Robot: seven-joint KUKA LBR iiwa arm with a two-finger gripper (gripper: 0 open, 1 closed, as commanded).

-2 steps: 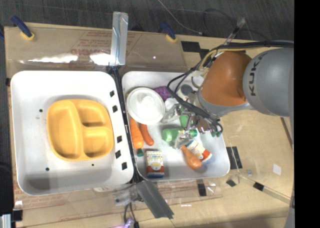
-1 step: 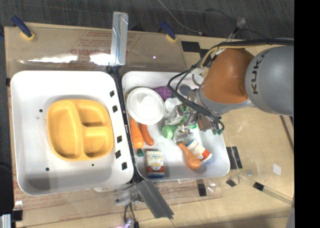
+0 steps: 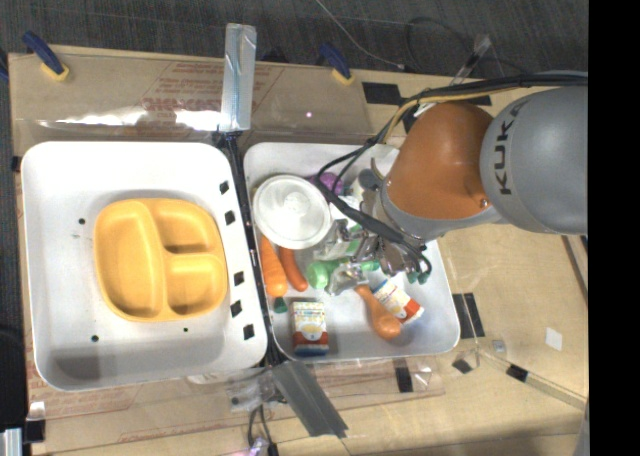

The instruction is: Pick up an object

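Pincer (image 3: 362, 262) work comes first: it hangs low over the middle of the right bin (image 3: 440, 329), beneath the arm's orange band (image 3: 440, 164), and its metal parts are so mixed with the clutter under it that I cannot tell how it stands or whether it has anything.

Going left to right across the surface: the left bin (image 3: 40, 244) carries a yellow divided tray (image 3: 160, 254), well apart from the pincer and beyond the wall between the bins. Inside the right bin, two orange carrots (image 3: 282, 269) lie side by side along the left wall, long axes running roughly top to bottom of the view, just left of the pincer. Above them sits a round white lid or dish (image 3: 292, 210). Below them a small printed carton (image 3: 309, 326) lies near the front wall. A green item (image 3: 322, 272) lies just beside the pincer's left side, partly hidden. To the pincer's right and a little nearer the front, an orange bottle with a white label (image 3: 390, 304) lies tilted, its long axis slanting from upper left to lower right.

By my judgement the green item and the bottle are the nearest candidates; the bottle would want the pincer closing across its slant, not along it.
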